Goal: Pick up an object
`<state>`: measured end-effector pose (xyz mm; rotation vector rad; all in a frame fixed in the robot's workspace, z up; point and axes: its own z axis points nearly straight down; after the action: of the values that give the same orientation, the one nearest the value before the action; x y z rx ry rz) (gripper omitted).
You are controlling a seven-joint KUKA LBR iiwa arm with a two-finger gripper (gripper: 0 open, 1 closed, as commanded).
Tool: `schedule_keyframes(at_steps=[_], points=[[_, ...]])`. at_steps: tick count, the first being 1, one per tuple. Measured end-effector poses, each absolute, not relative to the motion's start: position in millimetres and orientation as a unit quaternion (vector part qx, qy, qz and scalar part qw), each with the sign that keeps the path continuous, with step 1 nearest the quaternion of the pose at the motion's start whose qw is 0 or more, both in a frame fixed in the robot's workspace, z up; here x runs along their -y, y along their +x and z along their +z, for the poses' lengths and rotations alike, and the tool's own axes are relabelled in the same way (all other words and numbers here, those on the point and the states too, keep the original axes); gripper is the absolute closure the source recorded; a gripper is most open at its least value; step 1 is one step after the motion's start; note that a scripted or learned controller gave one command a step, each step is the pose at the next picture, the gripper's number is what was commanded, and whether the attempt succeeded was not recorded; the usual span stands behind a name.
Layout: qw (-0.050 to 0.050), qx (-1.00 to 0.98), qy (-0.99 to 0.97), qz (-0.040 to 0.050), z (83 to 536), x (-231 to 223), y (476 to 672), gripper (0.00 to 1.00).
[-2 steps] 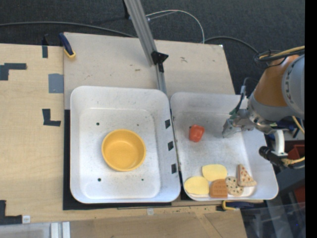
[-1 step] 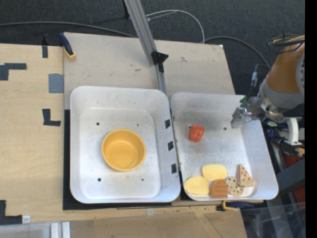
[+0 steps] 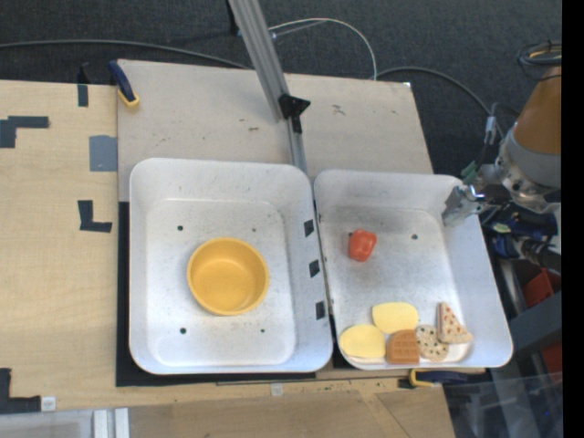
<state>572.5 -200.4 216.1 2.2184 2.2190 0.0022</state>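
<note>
Gripper (image 3: 459, 199) fingers: state impossible to tell, hovering over the right bin's (image 3: 474, 272) far right rim. Red object (image 3: 362, 245) is lying mid-bin, well apart. Yellow, orange and speckled pieces (image 3: 406, 334) are clustering at the near edge. Yellow bowl (image 3: 228, 276) is sitting in the left bin (image 3: 151, 245).

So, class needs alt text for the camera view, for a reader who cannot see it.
Two white bins sit side by side: the left bin holds a yellow bowl, the right bin a small red object and several toy food pieces at its near edge. The gripper sits by the right bin's far right corner.
</note>
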Motion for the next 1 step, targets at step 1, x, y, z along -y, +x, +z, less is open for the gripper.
schedule_keyframes(at_steps=[1], points=[[0.003, -0.708, 0.706, 0.0012, 279.0, 201.8, 577.6, 1.00]])
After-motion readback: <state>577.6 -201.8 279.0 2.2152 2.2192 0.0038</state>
